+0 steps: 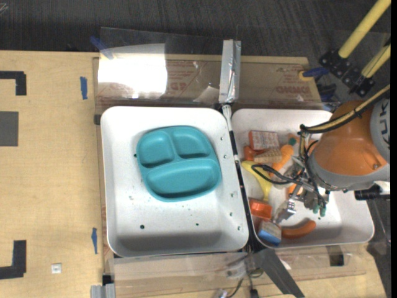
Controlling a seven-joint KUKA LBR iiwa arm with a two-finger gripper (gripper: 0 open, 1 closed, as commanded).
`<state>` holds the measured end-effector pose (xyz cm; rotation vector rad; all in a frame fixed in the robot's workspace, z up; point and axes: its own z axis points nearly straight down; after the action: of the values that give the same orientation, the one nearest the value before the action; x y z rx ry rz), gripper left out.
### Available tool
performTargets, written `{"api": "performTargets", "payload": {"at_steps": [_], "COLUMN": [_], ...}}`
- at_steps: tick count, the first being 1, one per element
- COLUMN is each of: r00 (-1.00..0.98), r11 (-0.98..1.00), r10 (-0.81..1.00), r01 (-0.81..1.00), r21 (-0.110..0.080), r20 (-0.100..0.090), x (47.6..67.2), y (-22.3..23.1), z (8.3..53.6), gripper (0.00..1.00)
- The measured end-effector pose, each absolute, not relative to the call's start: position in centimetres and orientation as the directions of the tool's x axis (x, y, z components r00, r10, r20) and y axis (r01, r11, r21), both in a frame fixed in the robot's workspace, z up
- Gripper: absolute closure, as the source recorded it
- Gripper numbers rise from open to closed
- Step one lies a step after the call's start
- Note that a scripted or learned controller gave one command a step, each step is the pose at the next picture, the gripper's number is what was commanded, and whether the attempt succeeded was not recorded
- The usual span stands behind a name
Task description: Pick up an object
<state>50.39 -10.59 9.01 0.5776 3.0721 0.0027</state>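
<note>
— What's on the desk (43,185), starting from the left?

— The left bin (124,216) holds a teal divided plate (178,162), lying flat near its middle. Next comes the right bin (356,225), crowded with small things: a yellow piece (255,171) at nine o'clock, a small printed packet (263,139) at eleven, an orange block (261,210) and a blue-and-white block (270,233) around seven, an orange curved piece (299,229) at six.

— And the arm?

— Its gripper (286,211) hangs low over that pile, just beside the orange block. Whether the jaws are spread or pinching, I can't tell; wires hide them.
</note>
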Motion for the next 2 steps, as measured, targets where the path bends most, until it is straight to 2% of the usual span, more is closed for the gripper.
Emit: {"api": "performTargets", "payload": {"at_steps": [1,2], "r00": [-0.911,-0.886], "r11": [0.911,0.886], "r10": [0.412,0.463], "r01": [0.412,0.463], "r21": [0.004,0.004], "r20": [-0.014,-0.012], "x": [57.0,53.2], "y": [-10.5,-12.3], "z": [9.0,9.0], "gripper": [0.0,0.0]}}
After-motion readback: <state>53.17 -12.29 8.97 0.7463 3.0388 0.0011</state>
